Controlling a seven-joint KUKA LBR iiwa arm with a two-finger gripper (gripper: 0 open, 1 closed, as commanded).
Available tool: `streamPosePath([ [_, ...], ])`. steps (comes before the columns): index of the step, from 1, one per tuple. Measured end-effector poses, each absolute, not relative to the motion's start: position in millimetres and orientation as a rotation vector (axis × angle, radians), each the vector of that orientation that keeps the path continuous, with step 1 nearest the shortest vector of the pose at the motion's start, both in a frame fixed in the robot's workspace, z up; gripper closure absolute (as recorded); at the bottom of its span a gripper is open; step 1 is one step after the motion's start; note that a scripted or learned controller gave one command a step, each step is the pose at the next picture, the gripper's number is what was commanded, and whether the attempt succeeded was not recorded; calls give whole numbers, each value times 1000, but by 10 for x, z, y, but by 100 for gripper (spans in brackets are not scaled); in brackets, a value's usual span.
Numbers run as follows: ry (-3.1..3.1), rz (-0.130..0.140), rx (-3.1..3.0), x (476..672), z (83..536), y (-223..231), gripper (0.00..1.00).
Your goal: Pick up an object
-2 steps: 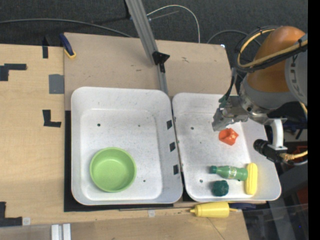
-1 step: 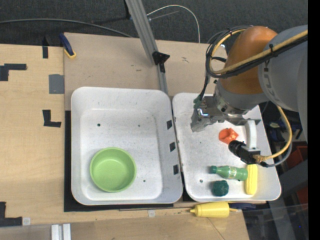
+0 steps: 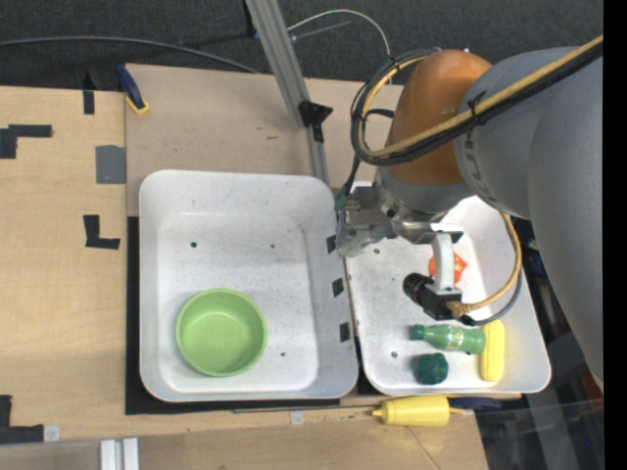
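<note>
Whether the gripper (image 3: 364,225) is open or closed cannot be told, since the grey arm (image 3: 549,145) and its orange band (image 3: 436,106) cover it from above; nothing can be seen held in it. At the far left of the wooden bench (image 3: 59,292), a small blue and yellow clamp (image 3: 134,91) sits at the edge of the board. The left bin (image 3: 235,199) holds one thing, a green bowl (image 3: 221,332), standing upright in its near left corner and well apart from the gripper. A slanted metal pole (image 3: 284,57) comes down from the far side to the far rim between the two bins. The gripper hangs over the far left corner of the right bin (image 3: 377,302), just beside the divide between the bins. The remaining things are grouped at the near side of the right bin, near the gripper but not touching it. A green bottle (image 3: 449,337) lies on its side there, a dark green lump (image 3: 429,367) sits just near of it, and a yellow object (image 3: 493,349) lies at the bottle's right end. Outside the bin, a yellow bottle (image 3: 416,411) lies on the bench against the near rim.
</note>
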State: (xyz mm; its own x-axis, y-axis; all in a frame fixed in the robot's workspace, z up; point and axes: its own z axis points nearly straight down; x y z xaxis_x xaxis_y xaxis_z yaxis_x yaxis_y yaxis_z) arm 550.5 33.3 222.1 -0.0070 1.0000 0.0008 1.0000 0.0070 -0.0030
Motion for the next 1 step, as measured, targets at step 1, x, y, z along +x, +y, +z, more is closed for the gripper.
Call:
streamPosePath([
  [1, -2229, 1, -2209, 5456, 2235, 965, 100],
])
